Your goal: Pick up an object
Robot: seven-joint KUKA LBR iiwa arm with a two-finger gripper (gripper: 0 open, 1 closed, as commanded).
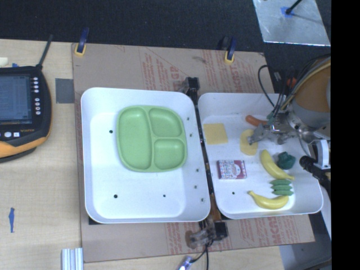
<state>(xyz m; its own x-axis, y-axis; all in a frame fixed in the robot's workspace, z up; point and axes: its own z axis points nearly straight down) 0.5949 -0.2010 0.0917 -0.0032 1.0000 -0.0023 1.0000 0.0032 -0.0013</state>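
The right bin (225,204) holds several small items. Among them are a flat yellow square (215,133), a yellow lump (246,144), an orange carrot-like piece (253,118) and a red and white packet (232,169). There are also two bananas (272,165) (269,201), a dark green piece (286,160) and a green pod (281,186). My gripper (261,135) hangs low over the bin's upper right part. It is right beside the yellow lump and just below the orange piece. I see nothing held in it.
A green divided plate (152,138) lies in the left bin (101,196). A tablet-like pendant (19,111) rests on the bench at far left. Cables (270,80) loop near the arm at the right bin's far corner.
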